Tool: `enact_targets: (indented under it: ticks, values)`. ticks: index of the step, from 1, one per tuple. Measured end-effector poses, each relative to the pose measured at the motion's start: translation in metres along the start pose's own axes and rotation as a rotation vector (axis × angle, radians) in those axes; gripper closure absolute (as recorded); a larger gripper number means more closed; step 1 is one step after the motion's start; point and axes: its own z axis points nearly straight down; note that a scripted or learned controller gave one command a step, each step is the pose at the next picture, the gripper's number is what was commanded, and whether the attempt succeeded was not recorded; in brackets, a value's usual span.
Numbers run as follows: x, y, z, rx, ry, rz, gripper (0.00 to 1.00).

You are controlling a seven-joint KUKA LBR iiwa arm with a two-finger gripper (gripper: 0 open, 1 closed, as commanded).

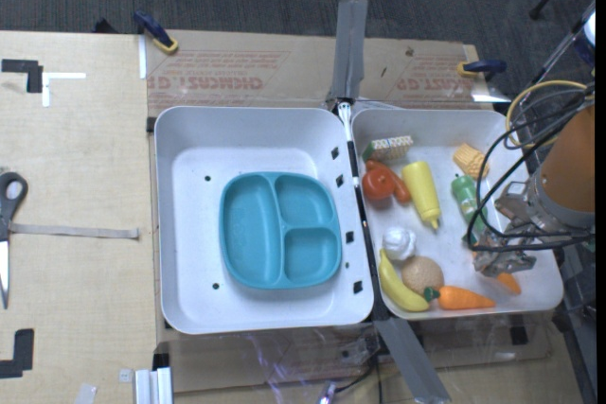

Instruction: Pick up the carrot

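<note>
Where the pale wooden tabletop (pixel 76 203) stretches out at the far left, a pair of scissors with grey handles (pixel 8 222) lies near the edge, next to a strip of tape. Just to the right sits the left shallow white bin (pixel 180 298), and inside it a teal plastic plate with three compartments (pixel 281 229) lies flat near the middle. A grey strip of tape (pixel 350 47) runs up from the seam between the two bins.

Across that seam, the right shallow white bin (pixel 431 123) holds a cluster of toy foods. A red tomato-like piece (pixel 379 182) lies near its left wall, with a yellow squeeze bottle (pixel 423 191) just beside it and a small pale cracker-like block (pixel 391 145) above. Lower down, a white garlic-shaped piece (pixel 399 242) sits above a curved yellow banana (pixel 399 287), which touches a round tan potato-like ball (pixel 422 273). The orange carrot with a green stem end (pixel 461 299) lies flat along the front wall of this bin, its tip pointing right, touching the tan ball at its stem end.

A green bottle-shaped piece (pixel 464 194) and a yellow waffle-like square (pixel 467 158) lie farther back. The gripper (pixel 502 260) hangs over the bin's right part, above and to the right of the carrot, apart from it; whether it is wide or narrow I cannot tell. A small orange piece (pixel 509 280) shows just below it.
</note>
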Motion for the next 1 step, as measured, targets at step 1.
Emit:
enact_targets:
  ticks: [1]
  values:
    - [0.0000, 0.0000, 0.0000, 0.000, 0.000, 0.000, 0.00]
